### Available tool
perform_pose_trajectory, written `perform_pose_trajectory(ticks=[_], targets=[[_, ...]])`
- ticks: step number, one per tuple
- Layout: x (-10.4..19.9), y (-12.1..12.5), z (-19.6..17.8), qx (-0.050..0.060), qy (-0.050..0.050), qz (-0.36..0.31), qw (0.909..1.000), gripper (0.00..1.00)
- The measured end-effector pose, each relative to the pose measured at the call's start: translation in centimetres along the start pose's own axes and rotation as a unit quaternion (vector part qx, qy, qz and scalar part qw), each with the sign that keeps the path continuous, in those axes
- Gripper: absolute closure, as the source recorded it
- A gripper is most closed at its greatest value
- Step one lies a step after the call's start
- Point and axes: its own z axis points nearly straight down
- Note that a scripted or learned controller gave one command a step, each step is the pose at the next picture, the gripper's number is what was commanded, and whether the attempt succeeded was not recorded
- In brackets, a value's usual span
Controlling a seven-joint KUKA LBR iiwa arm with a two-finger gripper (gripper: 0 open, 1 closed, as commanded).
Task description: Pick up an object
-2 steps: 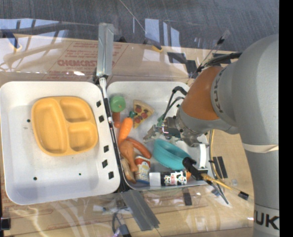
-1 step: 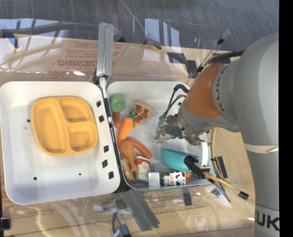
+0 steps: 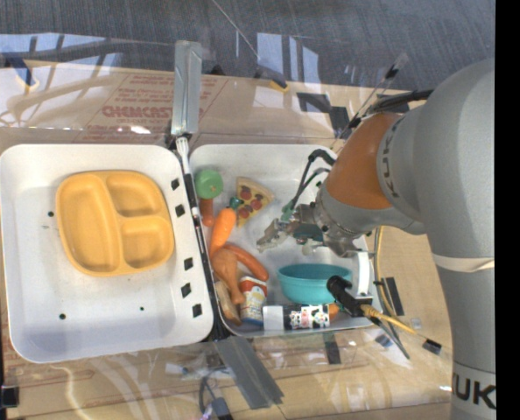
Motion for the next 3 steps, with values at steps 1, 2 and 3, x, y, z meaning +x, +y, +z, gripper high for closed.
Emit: perform_pose_trajectory(ticks=[1,2,3], targets=[[5.6,-5.9,0.7,-0.008,0.0,-0.029,0.9996,0.0],[5.5,-5.7,-0.3,-0.01,-0.001,-0.031,0.9995,1.0],[5.7,-2.2,1.0,-0.002,-0.001,-0.212,0.9772,1.0]])
